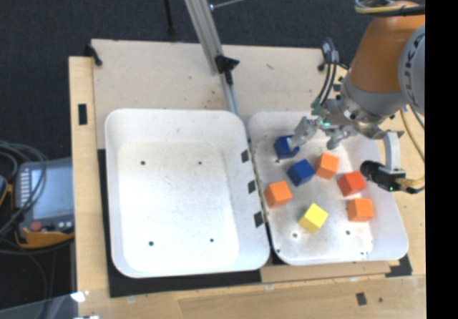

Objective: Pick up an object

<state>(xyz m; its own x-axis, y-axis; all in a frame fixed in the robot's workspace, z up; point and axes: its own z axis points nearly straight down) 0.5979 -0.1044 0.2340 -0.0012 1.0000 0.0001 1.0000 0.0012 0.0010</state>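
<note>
The wooden table (157,67) carries two white bins: the left bin (179,189) and the right bin (379,239). The grey arm (386,60) reaches over the right bin, its jaws (320,133) spread open and holding nothing, above the bin's far end. Below lie two blue cubes (285,146), four orange cubes (278,193) and one yellow cube (313,217), scattered apart.

Nothing legible anywhere: no labels, brands, numbers or signs to read on bench, bins or blocks.
</note>
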